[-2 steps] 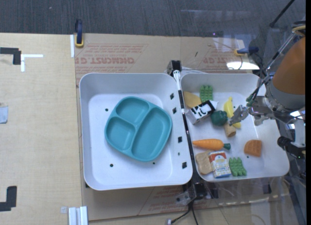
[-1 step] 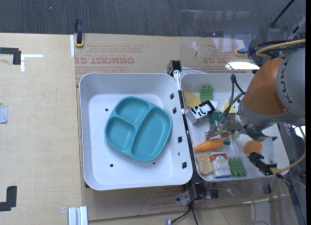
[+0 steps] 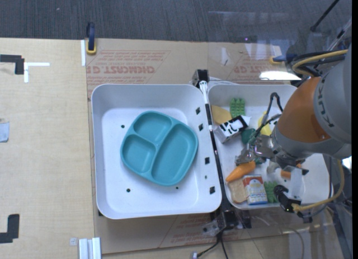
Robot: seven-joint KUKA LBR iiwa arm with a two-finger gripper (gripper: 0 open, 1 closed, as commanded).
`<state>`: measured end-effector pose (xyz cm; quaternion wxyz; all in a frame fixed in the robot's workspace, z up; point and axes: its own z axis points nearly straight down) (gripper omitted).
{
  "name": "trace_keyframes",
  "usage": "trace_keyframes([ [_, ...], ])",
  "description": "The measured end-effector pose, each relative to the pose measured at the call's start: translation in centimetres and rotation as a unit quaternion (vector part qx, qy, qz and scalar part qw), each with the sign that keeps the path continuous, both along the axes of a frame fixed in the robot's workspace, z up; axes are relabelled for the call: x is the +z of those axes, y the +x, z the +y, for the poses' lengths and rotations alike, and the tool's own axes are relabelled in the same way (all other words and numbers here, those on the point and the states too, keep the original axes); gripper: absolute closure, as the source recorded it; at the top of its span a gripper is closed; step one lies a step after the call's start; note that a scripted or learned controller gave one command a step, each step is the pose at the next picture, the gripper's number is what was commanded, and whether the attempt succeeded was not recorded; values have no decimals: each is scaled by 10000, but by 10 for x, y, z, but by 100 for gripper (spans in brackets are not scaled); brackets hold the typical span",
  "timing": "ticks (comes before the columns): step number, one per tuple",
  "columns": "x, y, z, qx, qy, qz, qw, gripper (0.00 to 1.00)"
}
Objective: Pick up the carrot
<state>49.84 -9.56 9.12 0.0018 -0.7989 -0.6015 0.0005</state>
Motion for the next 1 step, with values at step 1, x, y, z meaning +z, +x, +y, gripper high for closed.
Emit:
trace_keyframes([
  [1,8,1,-1,-23,-3,-5,10000,100],
])
